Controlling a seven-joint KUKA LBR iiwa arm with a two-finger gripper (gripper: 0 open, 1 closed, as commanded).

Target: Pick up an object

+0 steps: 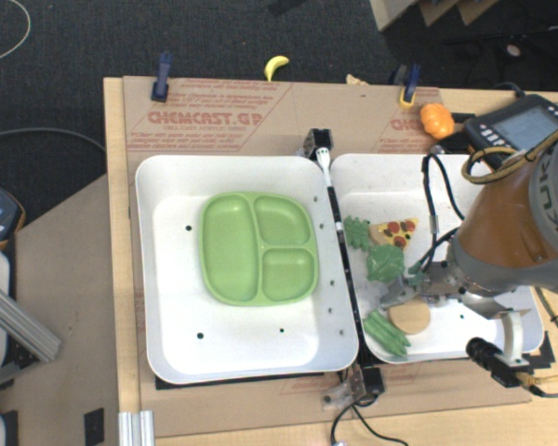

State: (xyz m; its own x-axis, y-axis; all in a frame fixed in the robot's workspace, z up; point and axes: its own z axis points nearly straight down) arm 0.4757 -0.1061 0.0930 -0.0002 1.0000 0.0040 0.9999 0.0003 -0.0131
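In the right bin (502,337) lie several toy foods: a pizza slice (392,232), a small green leafy piece (356,231), a larger green piece (385,264), a tan round piece (410,319) and a green bean-like piece (385,333). My gripper (405,291) is low in this bin, between the larger green piece and the tan round piece, close to both. The arm's orange band (502,221) hides the right part of the bin. No object is visibly lifted.
The left bin (167,323) holds a green divided plate (259,247). A black divider bar (339,249) runs between the bins. On the bench behind sit an orange toy (436,120), a yellow banana (276,65) and two blue clamps (160,77).
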